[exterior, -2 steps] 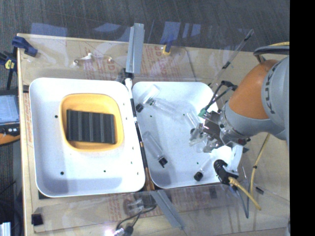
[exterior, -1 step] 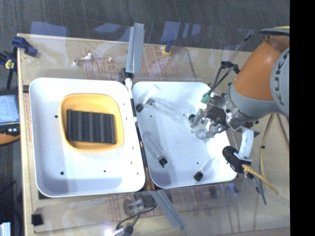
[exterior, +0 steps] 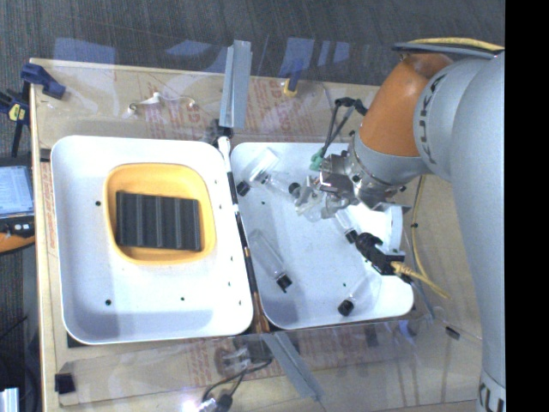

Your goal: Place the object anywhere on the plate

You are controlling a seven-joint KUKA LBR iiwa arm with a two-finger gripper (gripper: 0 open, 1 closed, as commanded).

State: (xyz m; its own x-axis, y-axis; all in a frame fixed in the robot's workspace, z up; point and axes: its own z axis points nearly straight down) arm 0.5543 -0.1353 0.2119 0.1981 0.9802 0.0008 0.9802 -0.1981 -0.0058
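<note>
Clear tube | left of gripper, apart | finger state unclear

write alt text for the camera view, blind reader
A grey and orange robot arm reaches from the right, its gripper low over the right white bin among small clear tubes. The left bin holds a yellow plate with a dark ridged centre.

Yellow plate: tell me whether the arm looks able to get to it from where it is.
Probably yes. The plate lies open in the left bin with nothing above it; the gripper hangs over the right bin, and only the low rims between stand in its way.
</note>
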